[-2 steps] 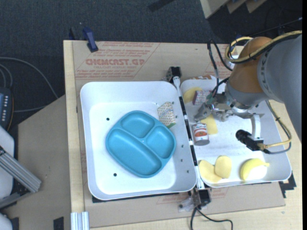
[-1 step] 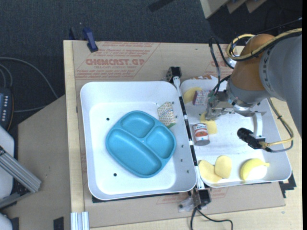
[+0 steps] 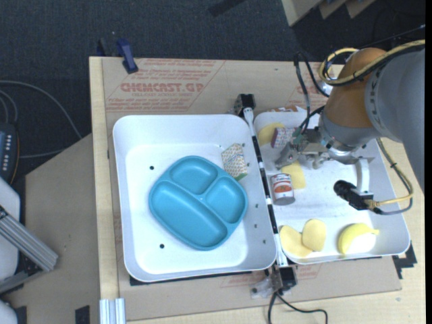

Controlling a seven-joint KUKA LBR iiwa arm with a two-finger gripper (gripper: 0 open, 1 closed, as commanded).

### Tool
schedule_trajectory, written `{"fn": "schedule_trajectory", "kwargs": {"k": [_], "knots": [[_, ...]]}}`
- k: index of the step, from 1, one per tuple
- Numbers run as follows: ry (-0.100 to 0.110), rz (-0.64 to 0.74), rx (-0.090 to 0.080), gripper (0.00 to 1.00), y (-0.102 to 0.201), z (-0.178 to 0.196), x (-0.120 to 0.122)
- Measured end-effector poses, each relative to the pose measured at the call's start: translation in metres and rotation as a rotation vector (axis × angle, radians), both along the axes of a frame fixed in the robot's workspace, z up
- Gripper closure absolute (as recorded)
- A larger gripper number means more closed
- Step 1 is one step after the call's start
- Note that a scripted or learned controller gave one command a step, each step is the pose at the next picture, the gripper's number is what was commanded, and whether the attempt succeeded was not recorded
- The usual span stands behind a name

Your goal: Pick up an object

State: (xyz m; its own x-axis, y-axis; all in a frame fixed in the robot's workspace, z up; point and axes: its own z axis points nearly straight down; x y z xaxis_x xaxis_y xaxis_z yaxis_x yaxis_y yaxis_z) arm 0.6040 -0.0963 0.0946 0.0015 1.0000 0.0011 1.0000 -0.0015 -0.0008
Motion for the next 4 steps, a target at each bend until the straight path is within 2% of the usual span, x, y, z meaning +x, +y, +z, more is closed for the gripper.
{"fn": "schedule_trajectory", "kwargs": {"k": [1,2,3,4], "knots": [[0.004,0.003,-0.001,0.0,0.003,-0.009,0.062],[0.001,0.001,-0.001,0.0,0.002,-0.01,0.013],[0.002,0.001,0.0,0.0,0.003,-0.01,-0.015],[0.0,0.0,0.0,1.0,0.004,0.0,-0.015]]}}
